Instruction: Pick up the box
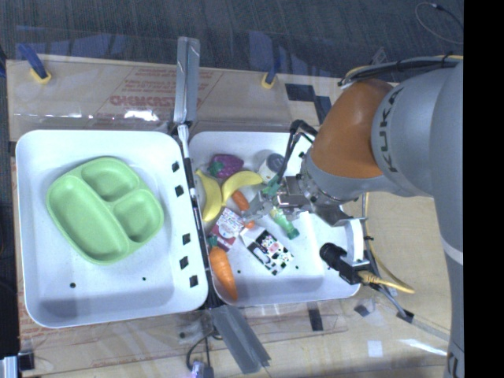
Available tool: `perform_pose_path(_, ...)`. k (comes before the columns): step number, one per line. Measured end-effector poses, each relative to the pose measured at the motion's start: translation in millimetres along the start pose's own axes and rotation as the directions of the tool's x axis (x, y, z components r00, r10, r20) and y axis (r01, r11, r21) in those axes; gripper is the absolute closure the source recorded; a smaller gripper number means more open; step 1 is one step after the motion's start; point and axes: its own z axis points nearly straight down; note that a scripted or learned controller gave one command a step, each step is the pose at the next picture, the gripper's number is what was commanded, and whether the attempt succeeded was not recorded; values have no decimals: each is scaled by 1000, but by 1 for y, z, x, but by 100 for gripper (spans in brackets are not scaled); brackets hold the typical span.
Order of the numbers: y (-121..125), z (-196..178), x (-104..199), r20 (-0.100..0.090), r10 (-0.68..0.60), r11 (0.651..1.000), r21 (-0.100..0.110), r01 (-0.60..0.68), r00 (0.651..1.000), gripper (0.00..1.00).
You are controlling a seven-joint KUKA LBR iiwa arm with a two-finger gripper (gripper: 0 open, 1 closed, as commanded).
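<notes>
You are looking down on two shallow white bins set side by side on the bench. The left white bin (31, 211) carries a light green plastic divided plate (105, 208) with three compartments. The right white bin (303, 288) holds the clutter: two yellow bananas (220, 191), a purple bunch of grapes (226, 164), an orange carrot (222, 271) lying along the near-left wall, a small red and white packet (228, 224), and the small black and white patterned box (272, 253), which lies flat on the bin floor near the middle, toward the front wall.

The grey arm with its orange band (358, 136) reaches in from the right, and its two-finger gripper (277, 203) hangs low over the middle of the right bin, just behind the box and beside the bananas. Green and orange pieces crowd around its tip, so you cannot tell how the jaws stand or whether anything sits between them. The box lies apart from the gripper.
</notes>
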Motion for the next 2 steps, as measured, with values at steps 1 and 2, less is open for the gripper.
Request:
perform_pose_path(1,-39,-129,-57,2,6,1000,-6,-6,1000,0)
perform_pose_path(2,-38,-139,-56,3,0,1000,-5,0,1000,100)
